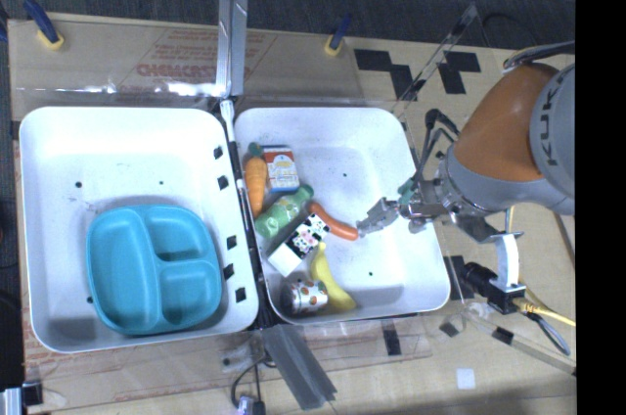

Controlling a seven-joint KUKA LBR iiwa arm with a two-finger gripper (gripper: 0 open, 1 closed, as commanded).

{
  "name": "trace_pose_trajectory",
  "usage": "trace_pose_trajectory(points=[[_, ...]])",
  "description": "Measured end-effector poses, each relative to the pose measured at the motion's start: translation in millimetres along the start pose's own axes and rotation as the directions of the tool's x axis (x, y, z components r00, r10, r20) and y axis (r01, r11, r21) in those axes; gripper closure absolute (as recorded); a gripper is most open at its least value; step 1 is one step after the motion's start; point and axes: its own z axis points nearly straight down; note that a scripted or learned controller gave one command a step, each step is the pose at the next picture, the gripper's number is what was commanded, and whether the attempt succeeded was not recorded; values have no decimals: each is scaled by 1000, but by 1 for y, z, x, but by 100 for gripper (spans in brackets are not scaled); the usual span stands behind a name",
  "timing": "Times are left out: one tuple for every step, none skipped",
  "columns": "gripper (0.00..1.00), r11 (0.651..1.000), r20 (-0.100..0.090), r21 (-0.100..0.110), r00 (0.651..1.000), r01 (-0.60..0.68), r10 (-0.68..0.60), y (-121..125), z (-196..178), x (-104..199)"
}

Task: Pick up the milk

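Lying in the right bin (pixel 391 134), the milk (pixel 298 245) is a small carton, white with black cow patches, tipped on its side at about 8 o'clock from the bin's middle. It looks light and stiff-walled, a boxy shape with flat faces, likely smooth enough to slip; a grip across its two narrow flat sides seems best. It is crowded: a green packet (pixel 281 213) touches it at 11 o'clock, a banana (pixel 331 283) at 5 o'clock, a carrot stick (pixel 337 228) at 2 o'clock. The end effector (pixel 374 220) hovers near, at 3 o'clock; whether it is open I cannot tell. A blue plastic tray (pixel 152 266) sits in the left bin (pixel 59 139).
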Motion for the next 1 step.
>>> trace_pose_trajectory(points=[[0,997,1,-1,997,-79,79,72,60,48]])
